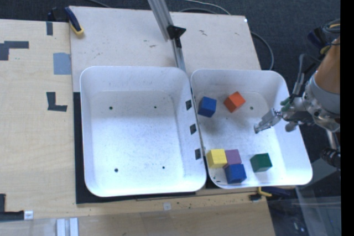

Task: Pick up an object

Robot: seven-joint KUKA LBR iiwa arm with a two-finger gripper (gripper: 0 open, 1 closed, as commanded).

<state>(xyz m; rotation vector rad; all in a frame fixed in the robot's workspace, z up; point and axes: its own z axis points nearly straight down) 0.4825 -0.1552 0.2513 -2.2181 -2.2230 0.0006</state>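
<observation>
You're looking at six cubes sitting loose in the right bin [276, 83], likely scattered as pick targets: blue cube [207, 106] and orange cube [234, 101] toward the far side, yellow cube [217, 158], purple cube [233, 156], a second blue cube [235, 173] and green cube [260, 162] along the near edge. The arm [326, 91] is reaching in from the right, gripper [271, 119] hanging over the bin's right-middle floor between the groups, nothing visibly between its fingers. The view is too blurry there to tell whether they're spread or pressed together.
</observation>
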